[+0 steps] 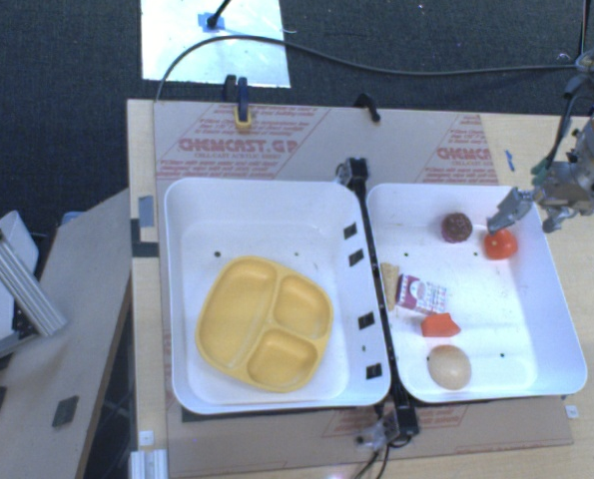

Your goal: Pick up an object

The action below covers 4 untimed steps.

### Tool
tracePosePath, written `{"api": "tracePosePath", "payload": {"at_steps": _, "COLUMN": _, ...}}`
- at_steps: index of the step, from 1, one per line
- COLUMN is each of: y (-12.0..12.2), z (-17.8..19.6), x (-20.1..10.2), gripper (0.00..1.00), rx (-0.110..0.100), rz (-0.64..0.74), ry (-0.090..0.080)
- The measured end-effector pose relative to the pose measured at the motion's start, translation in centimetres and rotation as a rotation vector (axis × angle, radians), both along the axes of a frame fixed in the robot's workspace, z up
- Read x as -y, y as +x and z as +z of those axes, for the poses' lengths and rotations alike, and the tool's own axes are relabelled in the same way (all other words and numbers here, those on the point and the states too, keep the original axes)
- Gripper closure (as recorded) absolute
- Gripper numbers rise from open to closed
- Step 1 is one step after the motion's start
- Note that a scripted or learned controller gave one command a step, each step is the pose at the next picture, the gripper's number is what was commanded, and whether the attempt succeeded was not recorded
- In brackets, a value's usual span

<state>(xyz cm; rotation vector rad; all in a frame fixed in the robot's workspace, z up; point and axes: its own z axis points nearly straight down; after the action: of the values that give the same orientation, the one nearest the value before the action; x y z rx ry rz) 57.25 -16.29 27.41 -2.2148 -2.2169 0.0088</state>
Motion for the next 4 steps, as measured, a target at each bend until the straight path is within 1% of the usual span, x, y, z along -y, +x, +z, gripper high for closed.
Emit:
{"api": "tracePosePath", "payload": {"at_steps": 1, "y": 0.2, "z": 0.6, "x": -0.1, "gripper": 0.00, "rx": 0.010, "rz": 0.003, "ry": -0.002}}
{"api": "tracePosePath", "payload": {"at_steps": 2, "y": -0.5, "z": -4.5, "x": 0.7, "gripper": 0.00, "rx": 0.006, "rz": 0.001, "ry": -0.001}}
{"api": "tracePosePath", "payload": {"at_steps": 3, "y": -0.7, "z": -10.9, "x": 0.5, "gripper": 0.00, "rx": 0.005, "rz": 0.001, "ry": 0.000}}
{"api": "tracePosePath", "payload": {"at_steps": 4, "y": 0.0, "z": -16.8, "x": 0.0, "gripper": 0.00, "rx": 0.006, "rz": 0.004, "ry": 0.000}}
